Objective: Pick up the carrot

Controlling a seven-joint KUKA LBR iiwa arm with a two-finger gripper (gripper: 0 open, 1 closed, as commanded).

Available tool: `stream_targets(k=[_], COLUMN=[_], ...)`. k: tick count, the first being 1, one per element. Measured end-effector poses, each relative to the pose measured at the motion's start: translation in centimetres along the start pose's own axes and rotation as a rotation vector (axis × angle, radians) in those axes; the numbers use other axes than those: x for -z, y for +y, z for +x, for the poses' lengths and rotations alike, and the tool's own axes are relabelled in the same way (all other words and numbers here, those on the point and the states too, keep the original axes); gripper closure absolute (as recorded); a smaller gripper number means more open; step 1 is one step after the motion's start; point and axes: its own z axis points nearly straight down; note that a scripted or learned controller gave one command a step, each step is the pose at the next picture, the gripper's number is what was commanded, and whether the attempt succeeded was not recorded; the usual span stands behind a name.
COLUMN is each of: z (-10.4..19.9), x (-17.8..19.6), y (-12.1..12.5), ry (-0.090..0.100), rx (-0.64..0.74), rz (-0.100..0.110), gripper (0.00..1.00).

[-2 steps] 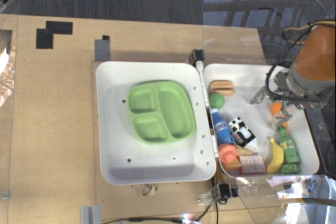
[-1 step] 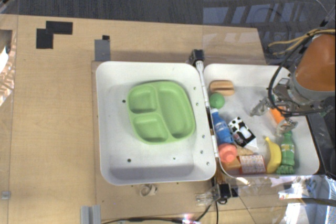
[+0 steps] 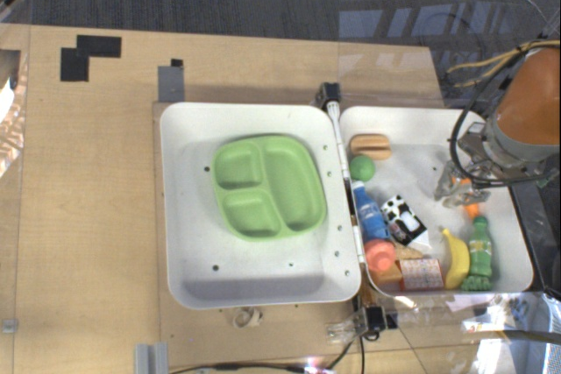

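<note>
The carrot [image 3: 474, 209] shows as a small orange piece in the right bin [image 3: 421, 129], near its right wall, with a green part [image 3: 479, 251] running from it toward the front. My gripper [image 3: 459, 188] hangs directly over the carrot's far end, under the grey wrist and its orange band [image 3: 531, 105]. Whether the gripper touches the carrot cannot be made out from this slant. Nothing is visibly lifted off the bin floor.
The right bin also holds a burger [image 3: 370, 144], a green ball [image 3: 362, 167], a blue bottle [image 3: 372, 219], a black-and-white toy [image 3: 401, 217], a banana [image 3: 456, 258], a pink cup [image 3: 380, 256] and a box [image 3: 421, 273]. In the left bin [image 3: 188, 188] lies a green divided plate [image 3: 267, 187].
</note>
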Motion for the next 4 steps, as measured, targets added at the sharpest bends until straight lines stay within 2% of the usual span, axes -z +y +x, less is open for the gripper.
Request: stream_targets(k=[1,2,3,4], z=[0.0,-0.7,-1.1,-1.1], x=[-0.1,-1.5,-0.1,-0.1], y=[0.0,-1.0,-1.3,-1.2], ry=[0.001,0.007,-0.002,-0.002], rx=[0.001,0.063,0.062,0.062], rz=[-0.001,-0.010,0.001,-0.001], gripper=[0.00,0.00,1.00,0.00])
